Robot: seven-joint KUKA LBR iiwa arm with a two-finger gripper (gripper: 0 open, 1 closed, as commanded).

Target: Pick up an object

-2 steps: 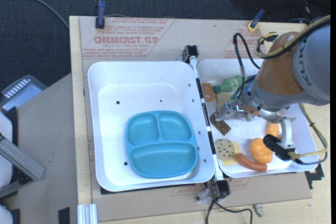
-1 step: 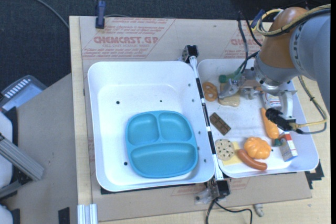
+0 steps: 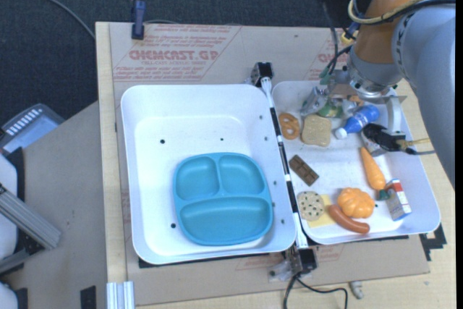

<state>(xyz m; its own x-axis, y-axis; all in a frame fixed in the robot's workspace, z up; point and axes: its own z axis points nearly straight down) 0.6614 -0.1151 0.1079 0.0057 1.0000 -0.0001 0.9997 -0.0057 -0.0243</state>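
My gripper (image 3: 323, 99) is low over the far end of the right bin (image 3: 427, 199), just above a small green item (image 3: 328, 111). Close to it lie a pretzel (image 3: 289, 125), a tan bread slice (image 3: 316, 131) and a blue-and-white bottle (image 3: 357, 119). Farther toward the front lie a carrot (image 3: 372, 168), an orange pumpkin-like toy (image 3: 356, 202), a sausage (image 3: 349, 220), a chocolate-chip cookie (image 3: 311, 205), a brown chocolate bar (image 3: 303, 170) and a small red-and-white pack (image 3: 396, 199).
In the left bin (image 3: 145, 127) a blue divided plate (image 3: 223, 197) lies toward the front. A yellow cheese slice (image 3: 323, 221) sits under the cookie and sausage. The grey arm (image 3: 427, 47) comes in over the right bin's far right corner.
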